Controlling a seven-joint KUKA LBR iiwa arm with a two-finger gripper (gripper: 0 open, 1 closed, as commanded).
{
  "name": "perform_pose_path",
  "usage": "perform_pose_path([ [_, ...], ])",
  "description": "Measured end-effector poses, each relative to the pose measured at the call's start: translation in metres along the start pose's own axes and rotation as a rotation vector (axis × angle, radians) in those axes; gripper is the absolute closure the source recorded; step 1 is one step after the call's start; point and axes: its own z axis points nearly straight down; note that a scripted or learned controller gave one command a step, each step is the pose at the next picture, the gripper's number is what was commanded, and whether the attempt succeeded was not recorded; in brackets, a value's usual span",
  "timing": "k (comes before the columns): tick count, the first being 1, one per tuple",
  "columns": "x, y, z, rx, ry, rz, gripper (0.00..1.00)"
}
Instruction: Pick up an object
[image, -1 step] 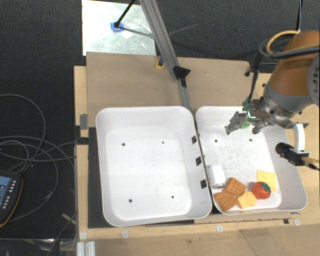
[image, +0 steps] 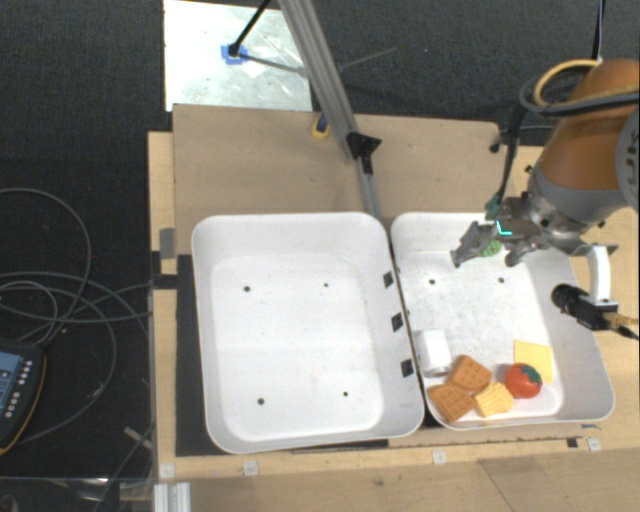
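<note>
The jaws (image: 487, 246) hang over the upper part of the right bin (image: 585, 330), in the right half of the frame, with the two grey fingers spread apart and pointing down toward the bin floor. A small green object (image: 491, 248) shows right between them, close under the wrist where a teal light glows; whether the fingers actually touch it cannot be told, and its shape is too small to make out.

The other pickable things lie well apart from the jaws, bunched at the lower edge of the right bin: a white block (image: 434, 351) beside the bin's left wall, two brown waffle-like pieces (image: 469, 374) (image: 451, 401) just below and right of it, a yellow waffle piece (image: 494, 399) touching them, a red tomato (image: 522, 380) with a green top next to that, and a yellow cheese wedge (image: 533, 357) just above the tomato. Nothing stands between the jaws and this cluster; the bin floor there is bare.

The left bin (image: 292, 335) sits beside the right one on the brown surface (image: 430, 165). A grey pole (image: 330, 75) slants down from the top centre to the bins' upper edge. The arm's orange band (image: 580, 150) is cut off by the right edge of the frame. Cables (image: 60, 290) trail on the dark floor at left.
</note>
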Motion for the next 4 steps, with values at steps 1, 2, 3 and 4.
perform_pose_path([
  [1, -0.002, -0.007, 0.06, 0.006, 0.0, 0.003, 0.0],
  [2, 0.001, -0.001, 0.121, 0.005, 0.0, 0.003, 0.0],
  [3, 0.002, -0.001, 0.147, 0.002, 0.0, 0.002, 0.0],
  [4, 0.001, 0.0, 0.135, -0.002, 0.0, 0.003, 1.0],
])
